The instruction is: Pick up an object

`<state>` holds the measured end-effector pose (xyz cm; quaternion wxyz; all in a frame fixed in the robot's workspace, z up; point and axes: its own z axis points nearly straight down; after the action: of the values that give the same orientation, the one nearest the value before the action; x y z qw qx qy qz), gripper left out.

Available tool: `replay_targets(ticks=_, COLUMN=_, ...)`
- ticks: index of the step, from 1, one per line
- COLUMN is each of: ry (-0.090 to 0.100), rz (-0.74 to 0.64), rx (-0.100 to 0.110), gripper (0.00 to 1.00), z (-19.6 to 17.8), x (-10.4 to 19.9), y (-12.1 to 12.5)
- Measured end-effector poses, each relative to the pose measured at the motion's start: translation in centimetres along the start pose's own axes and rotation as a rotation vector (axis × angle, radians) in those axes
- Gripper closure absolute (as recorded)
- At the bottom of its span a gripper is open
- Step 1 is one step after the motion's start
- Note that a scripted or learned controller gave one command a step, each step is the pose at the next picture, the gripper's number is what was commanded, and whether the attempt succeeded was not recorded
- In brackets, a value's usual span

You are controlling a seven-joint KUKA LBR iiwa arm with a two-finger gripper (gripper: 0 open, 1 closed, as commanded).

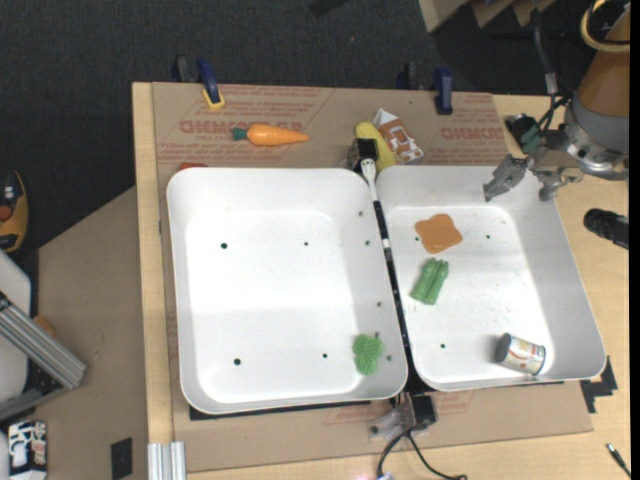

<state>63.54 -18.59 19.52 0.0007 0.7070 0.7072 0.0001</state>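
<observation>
Robot lab or test cell, not a home. Cardboard sheet [330, 118] held to the bench [90, 268] by blue clamps [210, 83]. Two white bins [200, 218], well left of and below the jaws, hold only toy food and a small can [520, 353]. Loose cable [420, 448] at the front edge, aluminium rail [35, 343] far left, dark carpet [100, 28] behind.

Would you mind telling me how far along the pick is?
Nothing is picked yet. The gripper hangs open over the right bin's far edge, with nothing between its fingers. The orange piece, green piece and can lie in that bin. Choosing, descending, grasping and lifting remain.
</observation>
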Motion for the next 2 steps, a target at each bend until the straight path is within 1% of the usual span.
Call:
replay_targets(ticks=1, ry=0.004, rz=-0.003, rx=0.006, gripper=0.0, z=11.6, x=4.4, y=0.4)
replay_targets(ticks=2, ry=0.0, rz=-0.002, rx=-0.003, gripper=0.0, z=11.0, x=5.1, y=3.2)
